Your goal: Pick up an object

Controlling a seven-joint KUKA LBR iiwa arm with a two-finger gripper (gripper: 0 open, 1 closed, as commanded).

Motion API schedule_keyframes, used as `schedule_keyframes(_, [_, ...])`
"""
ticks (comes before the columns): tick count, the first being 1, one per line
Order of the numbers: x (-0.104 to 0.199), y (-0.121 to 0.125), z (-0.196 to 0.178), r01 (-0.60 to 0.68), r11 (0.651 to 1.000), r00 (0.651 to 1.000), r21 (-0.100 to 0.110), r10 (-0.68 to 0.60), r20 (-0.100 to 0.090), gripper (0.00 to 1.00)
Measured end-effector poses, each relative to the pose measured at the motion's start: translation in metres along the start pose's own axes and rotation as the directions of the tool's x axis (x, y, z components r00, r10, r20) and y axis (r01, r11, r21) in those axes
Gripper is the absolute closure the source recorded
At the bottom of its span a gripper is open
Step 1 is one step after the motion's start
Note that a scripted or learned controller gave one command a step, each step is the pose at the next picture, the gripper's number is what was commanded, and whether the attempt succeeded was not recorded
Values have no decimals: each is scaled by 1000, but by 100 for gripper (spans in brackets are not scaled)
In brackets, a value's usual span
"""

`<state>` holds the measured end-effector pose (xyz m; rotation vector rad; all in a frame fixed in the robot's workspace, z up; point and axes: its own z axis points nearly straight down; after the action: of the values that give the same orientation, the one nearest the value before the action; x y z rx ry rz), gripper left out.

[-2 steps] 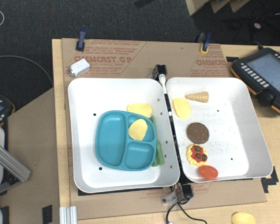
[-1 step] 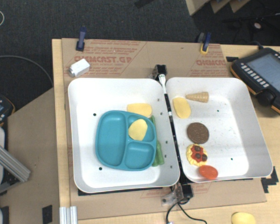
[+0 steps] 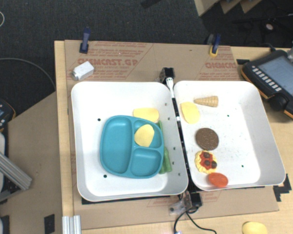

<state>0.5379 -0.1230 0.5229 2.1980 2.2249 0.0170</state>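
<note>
A blue tray [image 3: 129, 147] holding a yellow piece [image 3: 144, 135] sits in the left bin [image 3: 85, 130]; toy foods dot the right bin [image 3: 254, 130]. The claw's state cannot be told.

Only readable stuff was the faded red print on the cardboard sheet [image 3: 136, 57] under the two bins: one line looked like "CHEMCAST GP" to the left of center, though the first letters were pretty washed out, and a similar red line sat upside-down near the right clamp but I couldn't make out the letters. The smaller red lines of print around those were too blurry to read, and the black handheld controller [image 3: 276, 79] at the right edge had a screen and buttons but nothing legible on them
</note>
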Motion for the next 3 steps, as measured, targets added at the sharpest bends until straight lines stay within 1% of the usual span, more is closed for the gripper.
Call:
schedule_keyframes(1, [-23, -40, 109, -17, 999, 1000, 29, 17, -4, 100])
schedule_keyframes(2, [111, -16, 20, 4, 1000, 1000, 4, -4, -5, 100])
schedule_keyframes(3, [107, -44, 114, -14, 999, 1000, 28, 14, -2, 100])
